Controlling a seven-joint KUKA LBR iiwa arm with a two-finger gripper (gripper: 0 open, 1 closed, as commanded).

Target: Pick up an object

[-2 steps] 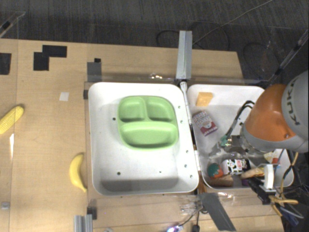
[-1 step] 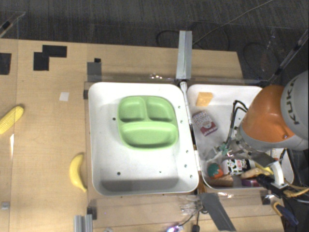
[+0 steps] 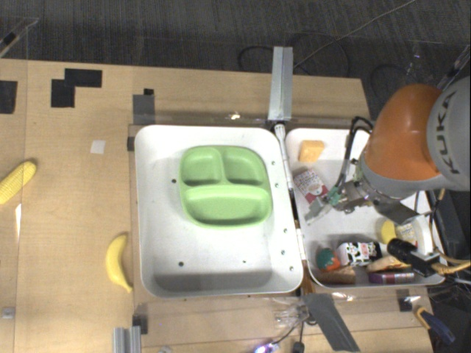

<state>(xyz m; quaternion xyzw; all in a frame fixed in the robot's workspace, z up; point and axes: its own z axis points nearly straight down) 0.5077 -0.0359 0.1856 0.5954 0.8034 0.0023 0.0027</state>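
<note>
orange-banded arm (image 3: 401, 134) poises jaws (image 3: 324, 203), state untellable, beside red-white packet (image 3: 309, 184).

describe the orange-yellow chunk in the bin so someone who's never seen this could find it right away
Find the right-hand white bin, the one the grey arm reaches into. In its far left corner lies an orange-yellow wedge, like cheese. It sits alone, apart from the clutter along the near edge.

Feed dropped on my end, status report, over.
Gripper low in right bin, beside red-and-white packet. Nothing seen between fingers. Toys crowd bin's near edge. Green tray in left bin.
</note>
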